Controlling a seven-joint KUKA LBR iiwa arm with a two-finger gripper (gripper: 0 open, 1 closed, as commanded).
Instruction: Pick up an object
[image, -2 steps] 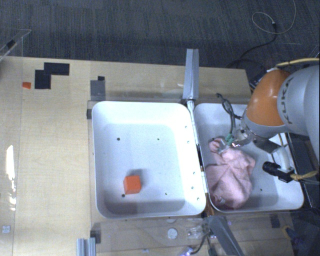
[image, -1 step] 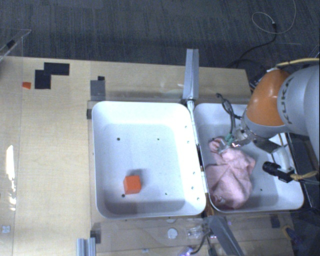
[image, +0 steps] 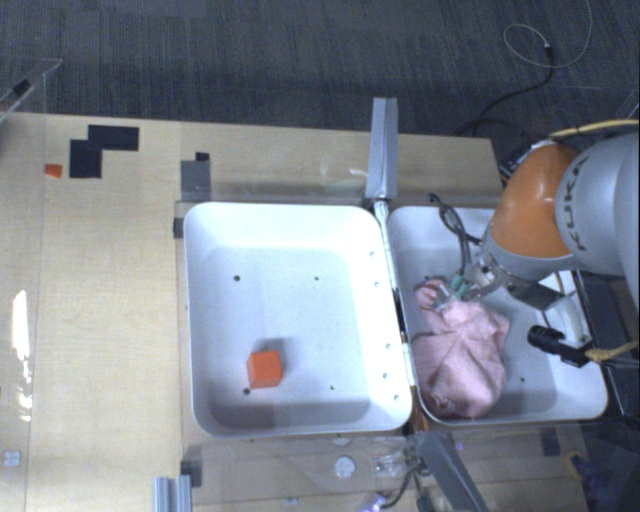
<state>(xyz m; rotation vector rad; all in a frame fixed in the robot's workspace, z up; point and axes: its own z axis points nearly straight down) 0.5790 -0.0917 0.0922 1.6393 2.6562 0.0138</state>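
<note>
A crumpled pink cloth (image: 462, 352) lies in the right bin (image: 560, 395), against its left wall and reaching toward the front. My gripper (image: 457, 289) is down in that bin at the cloth's upper left edge, right at the fabric. The grey arm with its orange band (image: 535, 215) comes in from the right and hides the wrist. A small orange block (image: 265, 369) sits on the floor of the left bin (image: 290, 250), toward the front left.
A grey metal post (image: 382, 150) stands at the back between the two bins. Black cables (image: 450, 222) hang off the arm over the right bin's back. A black fitting (image: 555, 340) juts out over the right bin's right side.
</note>
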